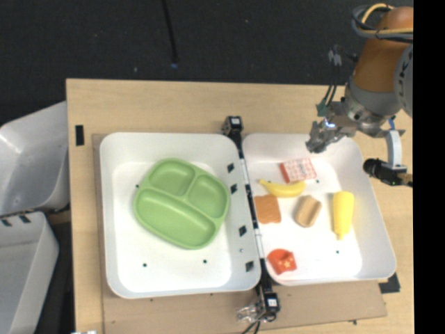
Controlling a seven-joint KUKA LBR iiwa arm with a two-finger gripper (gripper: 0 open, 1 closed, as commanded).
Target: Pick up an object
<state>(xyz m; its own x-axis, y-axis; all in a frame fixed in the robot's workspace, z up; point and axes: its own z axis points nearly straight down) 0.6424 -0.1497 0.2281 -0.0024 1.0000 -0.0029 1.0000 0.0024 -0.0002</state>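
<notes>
gripper [321,139] hovers over far edge of right bin [372,252], above the red-and-white packet [298,168] | banana [281,187], orange block [268,209], bread roll [307,211], corn [342,213], red piece [281,260] | left bin [118,270]: 1 green plate [182,202]

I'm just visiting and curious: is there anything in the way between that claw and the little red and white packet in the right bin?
Nothing visible blocks it. The gripper hovers over the right bin's far edge, and the red and white packet lies just nearer the camera, uncovered. The banana sits close against the packet's near side.

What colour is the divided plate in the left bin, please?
Light green, seen clearly in the camera view: divided plate.
</notes>
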